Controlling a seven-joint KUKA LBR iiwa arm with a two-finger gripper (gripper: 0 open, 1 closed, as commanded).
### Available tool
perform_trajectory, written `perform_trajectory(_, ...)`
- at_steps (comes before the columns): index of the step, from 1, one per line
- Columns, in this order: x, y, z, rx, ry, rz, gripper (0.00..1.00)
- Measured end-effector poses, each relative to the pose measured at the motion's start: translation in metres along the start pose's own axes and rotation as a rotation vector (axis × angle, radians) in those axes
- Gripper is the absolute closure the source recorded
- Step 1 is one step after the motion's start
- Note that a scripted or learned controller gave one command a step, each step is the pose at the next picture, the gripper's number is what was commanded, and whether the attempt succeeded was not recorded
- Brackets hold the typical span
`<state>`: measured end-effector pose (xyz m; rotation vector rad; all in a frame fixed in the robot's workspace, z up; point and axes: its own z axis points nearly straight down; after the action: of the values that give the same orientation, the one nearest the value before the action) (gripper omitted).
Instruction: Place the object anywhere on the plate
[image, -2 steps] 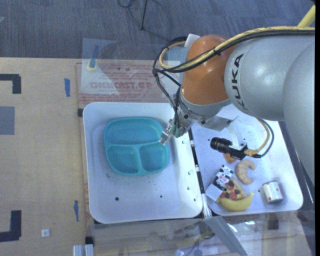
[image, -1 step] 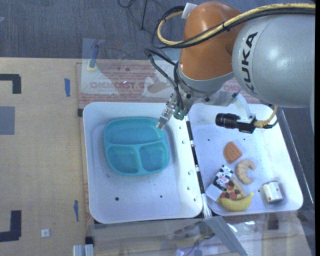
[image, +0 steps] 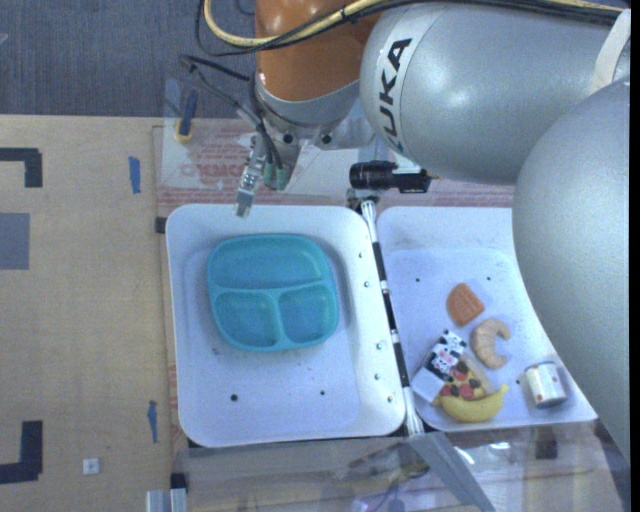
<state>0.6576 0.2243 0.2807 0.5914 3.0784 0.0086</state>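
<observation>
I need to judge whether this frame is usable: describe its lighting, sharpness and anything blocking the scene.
Camera view: even, soft lighting, with faint shadows under the teal plate and no harsh glare on the white bins; the grey arm looms large and slightly soft, covering the right bin's far corner; the small items, such as the banana, are low in detail; the gripper is small and blurry.

The plate (image: 272, 292) lies in the left bin (image: 190, 400); the croissant (image: 491, 342) lies in the right bin (image: 420, 250).
</observation>
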Motion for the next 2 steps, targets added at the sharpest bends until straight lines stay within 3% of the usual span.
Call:
perform_trajectory(1,-0.025,-0.079,0.028,0.003,0.001,0.037,1.00)
perform_trajectory(2,-0.041,-0.113,0.026,0.003,0.002,0.044,1.00)
